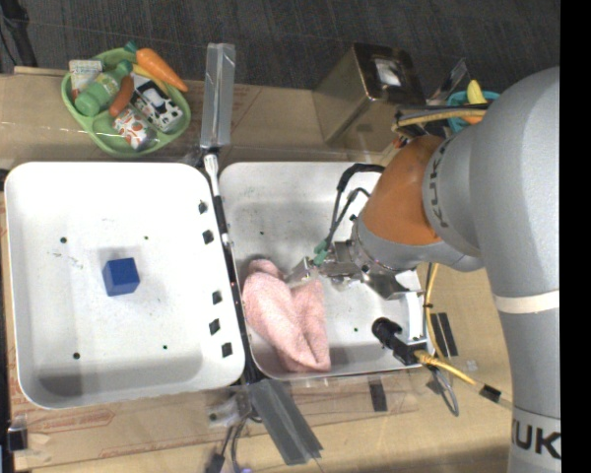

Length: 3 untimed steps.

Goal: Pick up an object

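Gripper (310, 269) positioned low in right bin (276, 190), at upper right edge of pink cloth (286, 321). Arm (473, 205) reaching in from right side of view, orange band above wrist facing camera.

Cloth location: lower left part of right bin, against divider wall between the two bins. Crumpled into two soft lobes. Long axis running from upper left to lower right, roughly along bin's near wall.

Critical relation: cloth lying below and slightly left of gripper in camera view, upper edge touching or just beside gripper tip. Contact not confirmable from this angle. Bulk of cloth offset toward near wall, so grasp point at edge rather than centre.

Finger state: cannot be told. Wrist body and cabling masking tips; no fabric visibly held.

Other candidate: blue cube (121, 275) resting in left bin (39, 195), well apart from gripper, beyond divider.

Non-task items: green bowl (91, 131) of toy food on desk (276, 111) above left bin.

Assessment: pick step at approach or closing stage, lift not yet done. Cloth judged the likely target on proximity. Probable requirement: closure across a raised fold. Risk: pinch on thin edge only, fabric slipping free on lift.
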### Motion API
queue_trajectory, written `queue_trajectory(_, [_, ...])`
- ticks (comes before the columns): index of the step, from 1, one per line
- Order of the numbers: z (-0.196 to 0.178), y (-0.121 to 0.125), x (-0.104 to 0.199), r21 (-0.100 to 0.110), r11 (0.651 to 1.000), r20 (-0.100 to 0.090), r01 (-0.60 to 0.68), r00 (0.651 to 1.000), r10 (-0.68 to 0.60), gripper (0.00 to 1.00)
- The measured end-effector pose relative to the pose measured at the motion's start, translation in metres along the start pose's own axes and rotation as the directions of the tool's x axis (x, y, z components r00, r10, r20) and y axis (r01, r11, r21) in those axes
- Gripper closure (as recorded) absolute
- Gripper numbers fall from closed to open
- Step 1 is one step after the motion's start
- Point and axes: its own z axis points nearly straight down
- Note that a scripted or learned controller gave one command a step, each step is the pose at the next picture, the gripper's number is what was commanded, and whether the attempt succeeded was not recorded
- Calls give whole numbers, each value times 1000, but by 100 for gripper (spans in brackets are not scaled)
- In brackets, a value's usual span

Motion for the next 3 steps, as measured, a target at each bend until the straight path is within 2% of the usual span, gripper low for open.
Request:
queue_trajectory(1, [1, 6, 32, 3, 997, -2, 73, 997, -73, 0])
queue_trajectory(2, [-9, 6, 32, 6, 997, -2, 77, 997, -77, 100])
queue_trajectory(3, [-101, 46, 77, -2, 925, 2, 379, 925, -379, 100])
